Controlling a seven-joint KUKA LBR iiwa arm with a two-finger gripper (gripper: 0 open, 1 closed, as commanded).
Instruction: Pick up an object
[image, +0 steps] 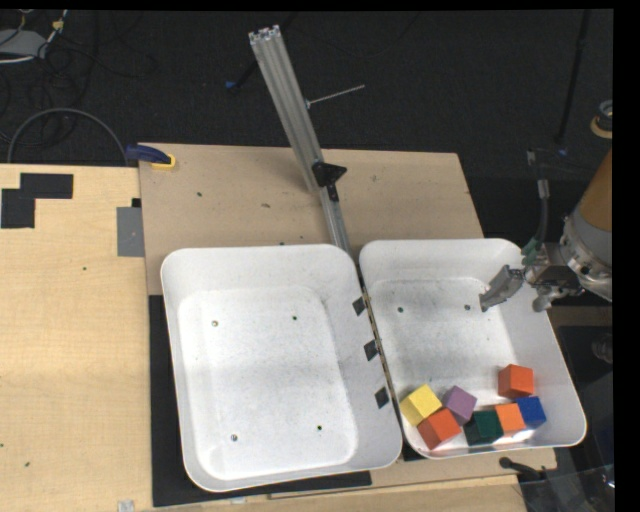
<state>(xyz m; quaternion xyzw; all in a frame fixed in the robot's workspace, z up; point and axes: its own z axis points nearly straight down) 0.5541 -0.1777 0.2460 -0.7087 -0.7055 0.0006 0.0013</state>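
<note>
Seven small blocks are being held in the right bin (440, 262), crowded into its near corner; each is roughly cubic, so no long axis can be told. A yellow block (422, 402) and a purple block (460, 402) are lying side by side, each turned at a slant to the bin walls. A red-orange block (438, 428) is sitting just in front of them, touching or nearly touching the yellow one. A green block (484, 427), an orange block (510, 416) and a blue block (532, 411) are being lined up along the near wall, close together. Another red-orange block (516, 380) is resting a little apart, just behind the orange and blue ones.

The tool (515, 284) is being held over the far right part of the same bin, well apart from the blocks, which are lying nearer the camera than it. One grey finger (497, 290) is pointing left and down; whether the tool is released or clenched cannot be told, and nothing is seen between its fingers.

The left bin (260, 262) is standing just beside the right one on the table (60, 330).
</note>
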